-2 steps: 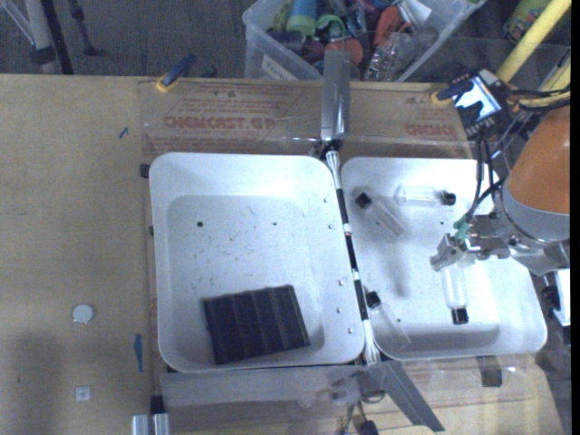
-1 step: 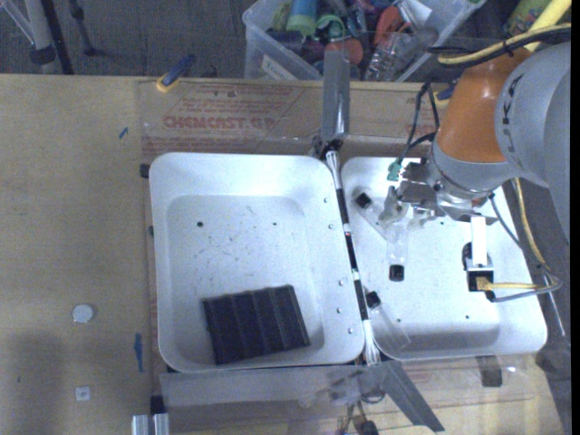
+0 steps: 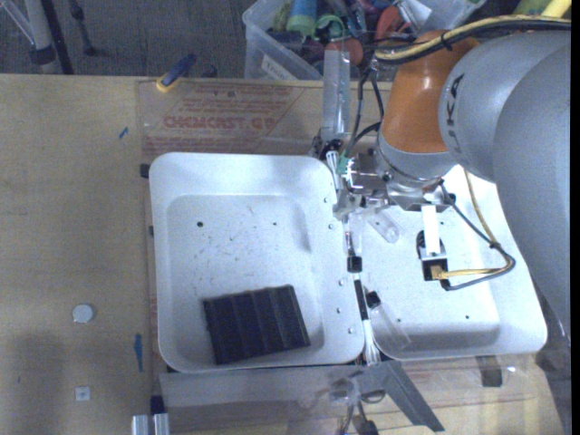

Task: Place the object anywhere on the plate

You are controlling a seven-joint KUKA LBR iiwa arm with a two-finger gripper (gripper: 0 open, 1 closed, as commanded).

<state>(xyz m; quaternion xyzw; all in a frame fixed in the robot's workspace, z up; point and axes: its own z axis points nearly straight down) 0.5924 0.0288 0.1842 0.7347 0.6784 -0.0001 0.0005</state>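
Logged gripper (image 3: 385, 217) over right bin (image 3: 471, 308); could not tell its opening.
Noted dark ribbed plate (image 3: 256, 323) well off to its lower left, in left bin (image 3: 236, 220); could not make out any object. Judged risk: crossing empty-handed.

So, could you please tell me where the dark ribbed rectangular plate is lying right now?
The dark ribbed rectangular plate lies flat in the left white bin, near its front edge, well left of the gripper over the right white bin.
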